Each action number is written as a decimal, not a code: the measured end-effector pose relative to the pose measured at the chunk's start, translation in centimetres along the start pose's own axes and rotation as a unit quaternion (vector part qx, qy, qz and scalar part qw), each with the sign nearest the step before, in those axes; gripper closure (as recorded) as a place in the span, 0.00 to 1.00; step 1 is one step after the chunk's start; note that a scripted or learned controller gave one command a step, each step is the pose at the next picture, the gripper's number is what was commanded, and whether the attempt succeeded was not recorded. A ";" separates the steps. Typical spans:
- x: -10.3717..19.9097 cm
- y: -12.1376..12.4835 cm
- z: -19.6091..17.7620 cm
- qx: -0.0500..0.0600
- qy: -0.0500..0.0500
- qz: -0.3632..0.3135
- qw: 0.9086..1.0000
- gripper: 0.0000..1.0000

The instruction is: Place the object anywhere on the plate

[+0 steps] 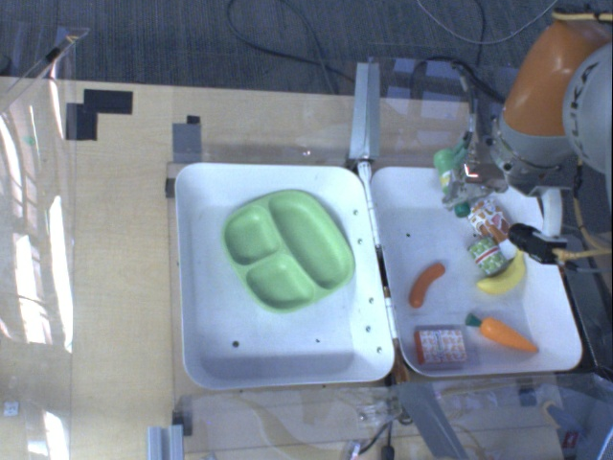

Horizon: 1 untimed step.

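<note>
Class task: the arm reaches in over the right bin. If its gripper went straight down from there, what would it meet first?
Probably the small can lying by the banana under the gripper; depth from this slanted view is uncertain.

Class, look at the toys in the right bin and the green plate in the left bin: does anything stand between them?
Only the two bins' adjoining rims. The sausage lies nearest them, and the green plate sits beyond with open white floor around it. Nothing lies on the plate.

The green three-part plastic plate (287,248) has open room all around it. The right white bin (551,348) is crowded with toy food near the grey arm (551,113).
</note>
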<state>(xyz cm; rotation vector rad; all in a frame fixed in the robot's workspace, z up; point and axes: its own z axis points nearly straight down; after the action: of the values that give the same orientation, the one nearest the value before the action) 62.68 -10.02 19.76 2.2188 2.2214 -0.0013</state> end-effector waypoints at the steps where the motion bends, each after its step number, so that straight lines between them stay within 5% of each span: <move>1: 10.3 -1.6 1.6 0.001 0.001 -0.100 0.995 1.00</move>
<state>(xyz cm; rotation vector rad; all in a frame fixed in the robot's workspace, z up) 61.05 0.25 18.18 1.9867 2.4348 -0.0005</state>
